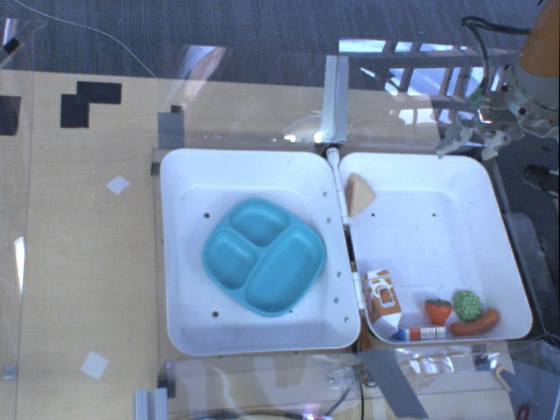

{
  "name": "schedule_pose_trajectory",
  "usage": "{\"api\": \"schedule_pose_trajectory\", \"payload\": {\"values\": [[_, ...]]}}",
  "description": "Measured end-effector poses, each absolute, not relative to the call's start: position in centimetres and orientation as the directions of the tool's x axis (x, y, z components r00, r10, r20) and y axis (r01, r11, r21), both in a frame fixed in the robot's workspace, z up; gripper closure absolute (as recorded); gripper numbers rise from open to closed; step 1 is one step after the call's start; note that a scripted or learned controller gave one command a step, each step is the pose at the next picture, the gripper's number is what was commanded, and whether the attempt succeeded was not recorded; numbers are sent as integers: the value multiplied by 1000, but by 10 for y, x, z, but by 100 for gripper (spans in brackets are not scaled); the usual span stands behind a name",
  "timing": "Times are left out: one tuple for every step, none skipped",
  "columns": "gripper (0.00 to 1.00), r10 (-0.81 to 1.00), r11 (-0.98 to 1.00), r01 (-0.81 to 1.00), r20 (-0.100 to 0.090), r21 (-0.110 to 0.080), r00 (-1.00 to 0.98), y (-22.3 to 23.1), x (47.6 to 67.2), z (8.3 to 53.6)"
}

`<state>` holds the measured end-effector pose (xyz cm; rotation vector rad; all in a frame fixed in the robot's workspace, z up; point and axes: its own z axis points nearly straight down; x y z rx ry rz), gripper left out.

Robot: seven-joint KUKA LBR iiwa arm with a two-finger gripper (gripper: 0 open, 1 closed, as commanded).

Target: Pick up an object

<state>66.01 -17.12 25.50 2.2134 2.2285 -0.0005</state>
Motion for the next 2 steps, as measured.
{"api": "schedule_pose_trajectory", "payload": {"values": [[0,995,-100,995,0,-3,100,-160,622,147],[0,1000,-12,1000,1,-2,12,-96,616,108]]}}
